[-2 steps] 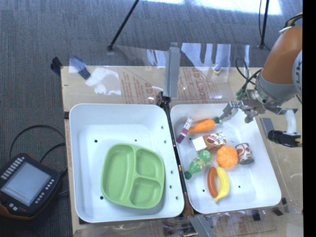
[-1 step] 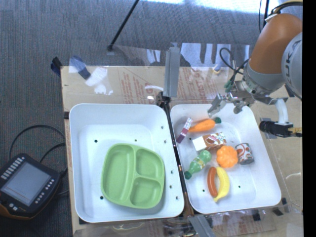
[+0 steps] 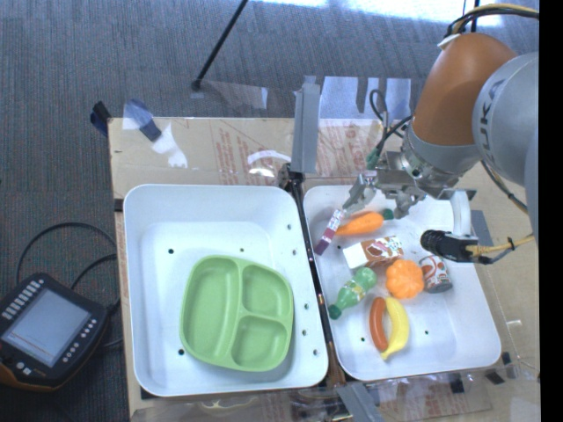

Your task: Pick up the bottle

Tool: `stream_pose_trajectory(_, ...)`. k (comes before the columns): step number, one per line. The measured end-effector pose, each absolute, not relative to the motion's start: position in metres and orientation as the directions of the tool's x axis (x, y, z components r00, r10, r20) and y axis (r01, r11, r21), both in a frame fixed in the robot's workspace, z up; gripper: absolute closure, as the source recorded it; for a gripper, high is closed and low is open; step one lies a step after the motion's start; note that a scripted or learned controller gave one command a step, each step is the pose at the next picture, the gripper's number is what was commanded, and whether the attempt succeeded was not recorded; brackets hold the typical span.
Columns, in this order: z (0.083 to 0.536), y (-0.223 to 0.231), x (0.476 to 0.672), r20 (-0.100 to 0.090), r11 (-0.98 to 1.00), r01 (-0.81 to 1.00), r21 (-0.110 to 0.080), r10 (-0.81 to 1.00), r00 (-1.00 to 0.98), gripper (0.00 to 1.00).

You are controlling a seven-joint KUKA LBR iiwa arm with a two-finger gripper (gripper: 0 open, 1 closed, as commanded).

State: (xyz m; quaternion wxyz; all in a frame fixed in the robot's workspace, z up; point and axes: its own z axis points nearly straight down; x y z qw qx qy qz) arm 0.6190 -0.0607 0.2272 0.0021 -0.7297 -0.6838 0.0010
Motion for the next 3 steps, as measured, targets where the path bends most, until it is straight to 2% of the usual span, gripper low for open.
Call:
stream_pose_trajectory(1,0.236,-0.06,0.62,0.002,-0.062,0.998,-0.007,0.998,0.062,1.0)
stream_pose_trajectory(2,0.398,-0.046,0.583,-0.001,-0.016,1.0,-0.002,1.0,0.016,1.0)
stream_pose_trajectory(3,0.437,-0.111,0.548,-0.001,0.102,0.995,-0.002,0.995,-0.102,1.0)
